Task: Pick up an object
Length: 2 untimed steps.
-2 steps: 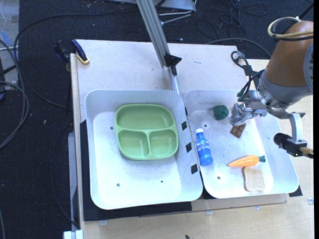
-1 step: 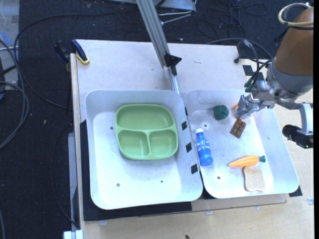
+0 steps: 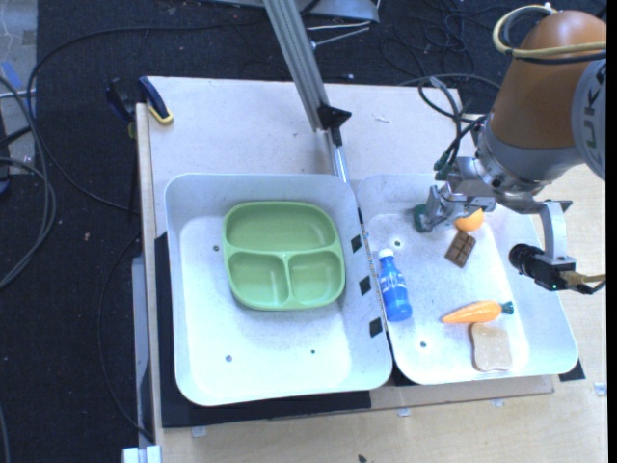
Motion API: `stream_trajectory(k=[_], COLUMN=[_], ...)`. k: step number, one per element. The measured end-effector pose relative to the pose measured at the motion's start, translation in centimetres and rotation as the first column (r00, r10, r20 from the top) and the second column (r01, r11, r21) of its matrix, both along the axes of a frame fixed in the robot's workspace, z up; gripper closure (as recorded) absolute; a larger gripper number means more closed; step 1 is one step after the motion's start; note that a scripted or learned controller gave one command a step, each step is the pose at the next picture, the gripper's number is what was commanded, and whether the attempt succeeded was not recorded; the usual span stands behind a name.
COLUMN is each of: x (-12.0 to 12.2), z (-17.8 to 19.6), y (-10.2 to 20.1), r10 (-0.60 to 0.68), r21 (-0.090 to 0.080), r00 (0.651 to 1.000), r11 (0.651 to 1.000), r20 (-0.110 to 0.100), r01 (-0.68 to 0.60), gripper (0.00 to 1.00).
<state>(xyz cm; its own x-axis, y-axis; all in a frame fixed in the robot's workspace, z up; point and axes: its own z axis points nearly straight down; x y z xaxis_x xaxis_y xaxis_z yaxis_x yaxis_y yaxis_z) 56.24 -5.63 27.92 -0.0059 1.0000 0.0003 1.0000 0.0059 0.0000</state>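
The right bin (image 3: 540, 340) holds a blue bottle (image 3: 393, 285) lying near its left wall, a brown chocolate bar (image 3: 461, 249), an orange carrot (image 3: 474, 312) and a slice of bread (image 3: 491, 347). A small orange fruit (image 3: 469, 222) lies at the back of that bin, partly hidden by the wrist. My gripper (image 3: 430, 216) hangs low over the bin's back part, just left of the orange fruit and above-left of the chocolate bar. I see nothing clearly held in it.
The left bin (image 3: 193, 258) carries a green divided plate (image 3: 285, 255). A slanted metal pole (image 3: 304, 61) crosses the bench from the back to the bins' shared wall. A black camera unit (image 3: 540, 263) juts from the arm over the right bin.
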Motion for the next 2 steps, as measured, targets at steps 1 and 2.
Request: stream_trajectory(k=[1, 2], x=[-0.5, -0.6], z=[0.0, -2.2], y=[5.0, 9.9], r10=[0.000, 0.001], r21=[0.000, 0.000], r00=[1.000, 1.000], r11=[1.000, 1.000], r20=[-0.001, -0.003], r01=[0.000, -0.001], gripper=[1.00, 1.00])
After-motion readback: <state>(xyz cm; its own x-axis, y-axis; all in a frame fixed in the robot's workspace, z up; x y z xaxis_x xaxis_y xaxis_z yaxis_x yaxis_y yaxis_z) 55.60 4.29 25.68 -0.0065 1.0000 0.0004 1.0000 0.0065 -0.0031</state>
